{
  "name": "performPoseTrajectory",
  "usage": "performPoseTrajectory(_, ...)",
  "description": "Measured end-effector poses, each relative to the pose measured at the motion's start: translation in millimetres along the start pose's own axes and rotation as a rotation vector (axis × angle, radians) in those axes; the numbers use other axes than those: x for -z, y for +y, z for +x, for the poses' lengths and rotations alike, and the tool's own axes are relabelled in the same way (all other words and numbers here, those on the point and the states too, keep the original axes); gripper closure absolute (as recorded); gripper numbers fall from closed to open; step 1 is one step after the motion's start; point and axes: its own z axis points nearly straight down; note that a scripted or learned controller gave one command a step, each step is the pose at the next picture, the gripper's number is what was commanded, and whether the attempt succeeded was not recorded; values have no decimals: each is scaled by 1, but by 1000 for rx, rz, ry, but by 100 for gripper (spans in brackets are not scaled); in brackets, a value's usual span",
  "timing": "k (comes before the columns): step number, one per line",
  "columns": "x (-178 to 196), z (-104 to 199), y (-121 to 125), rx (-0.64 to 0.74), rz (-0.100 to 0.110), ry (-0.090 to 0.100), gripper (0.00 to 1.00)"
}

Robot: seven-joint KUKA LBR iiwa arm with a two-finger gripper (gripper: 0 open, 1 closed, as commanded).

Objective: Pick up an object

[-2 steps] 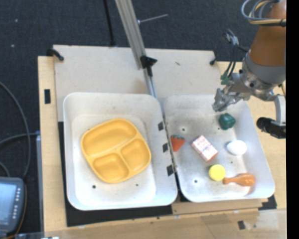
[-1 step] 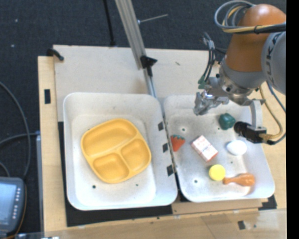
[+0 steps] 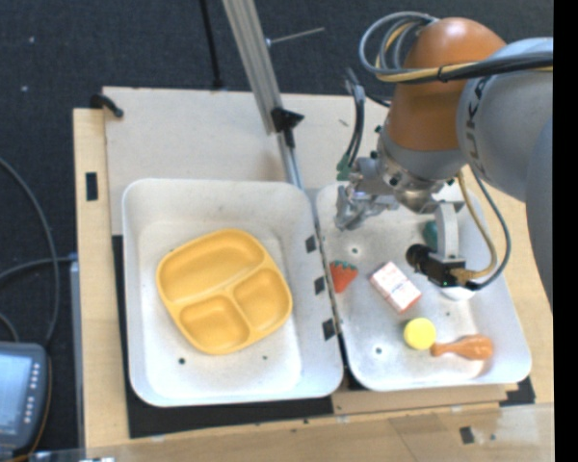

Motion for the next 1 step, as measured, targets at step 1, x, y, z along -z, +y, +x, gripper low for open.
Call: performPoseTrajectory(1, -12, 50, -12, 0, 0, 0, 100)
